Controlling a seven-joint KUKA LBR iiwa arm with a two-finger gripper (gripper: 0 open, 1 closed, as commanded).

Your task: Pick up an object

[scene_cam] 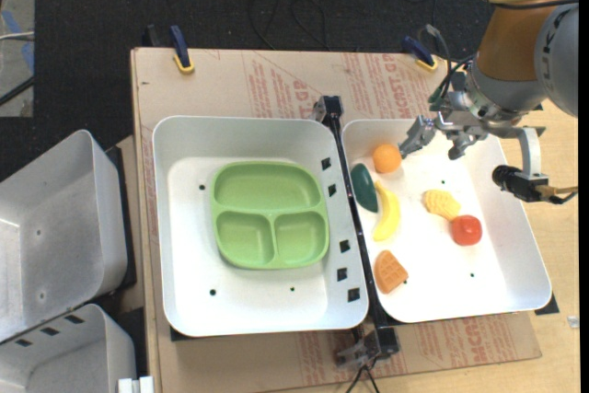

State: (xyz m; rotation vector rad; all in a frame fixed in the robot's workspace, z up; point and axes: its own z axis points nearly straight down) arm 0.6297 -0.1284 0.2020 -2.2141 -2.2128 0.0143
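Desk (239, 69): two white bins side by side. Left bin (175, 198): one green divided tray (271, 214), central. Right bin (511, 276): orange ball (386, 158) at 10 o'clock; dark green piece (364, 187) just below it, touching the yellow banana (387, 212); orange waffle-like piece (390, 271) at 7 o'clock; yellow ridged piece (441, 202) near centre; red tomato (467, 230) just beside it at 4 o'clock. Hand (440, 137): over the bin's 12 o'clock edge, fingers spread, nothing between them; orange ball nearest, at its 8 o'clock, apart.
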